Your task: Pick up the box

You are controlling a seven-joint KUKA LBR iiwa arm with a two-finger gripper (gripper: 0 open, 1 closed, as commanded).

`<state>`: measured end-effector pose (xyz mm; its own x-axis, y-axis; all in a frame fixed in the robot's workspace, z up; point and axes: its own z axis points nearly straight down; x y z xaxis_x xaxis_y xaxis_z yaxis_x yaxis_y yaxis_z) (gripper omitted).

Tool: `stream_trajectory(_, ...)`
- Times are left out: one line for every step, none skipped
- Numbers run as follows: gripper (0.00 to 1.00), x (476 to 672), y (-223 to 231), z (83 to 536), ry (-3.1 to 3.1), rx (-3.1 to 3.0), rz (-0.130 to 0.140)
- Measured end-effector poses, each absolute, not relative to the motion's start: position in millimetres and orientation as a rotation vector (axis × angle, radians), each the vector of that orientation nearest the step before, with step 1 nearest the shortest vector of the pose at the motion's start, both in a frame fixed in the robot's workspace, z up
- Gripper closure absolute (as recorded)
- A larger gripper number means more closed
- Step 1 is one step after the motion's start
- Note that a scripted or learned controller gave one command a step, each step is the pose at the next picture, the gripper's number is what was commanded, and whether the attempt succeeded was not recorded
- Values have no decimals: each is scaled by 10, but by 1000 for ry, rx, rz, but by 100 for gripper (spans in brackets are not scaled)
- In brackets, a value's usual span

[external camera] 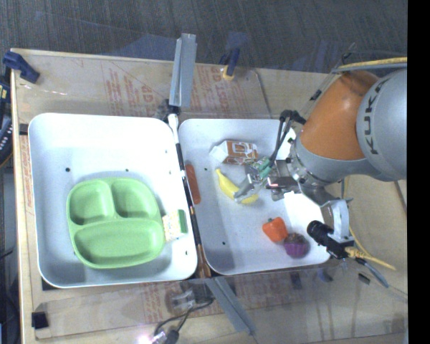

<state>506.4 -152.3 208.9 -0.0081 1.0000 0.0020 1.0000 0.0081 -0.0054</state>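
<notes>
The box [240,151] is small, brown and white, and lies flat near the back of the right bin [222,256]. My gripper [254,178] hangs just in front of and to the right of the box, over the right end of a yellow banana [228,184]. Its fingers stand apart, open, and the box is not between them. The grey arm with its orange band [337,124] comes in from the right and hides the bin's back right corner.
In the right bin, a red sausage [192,181] lies by the left wall, and an orange pepper [275,229] and a purple fruit [295,245] sit at the front right. The left bin [50,142] holds a green divided plate [115,222] and a small green-white piece [173,224].
</notes>
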Motion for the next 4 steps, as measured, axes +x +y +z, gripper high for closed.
stream_trajectory(0,5906,-2030,1829,-2225,-2213,2)
stream_trajectory(0,6528,-2089,1149,-2314,-2153,-17)
stream_trajectory(0,5785,-2024,922,-2336,-2098,1)
stream_trajectory(0,6095,-2106,1431,-2298,-2141,0)
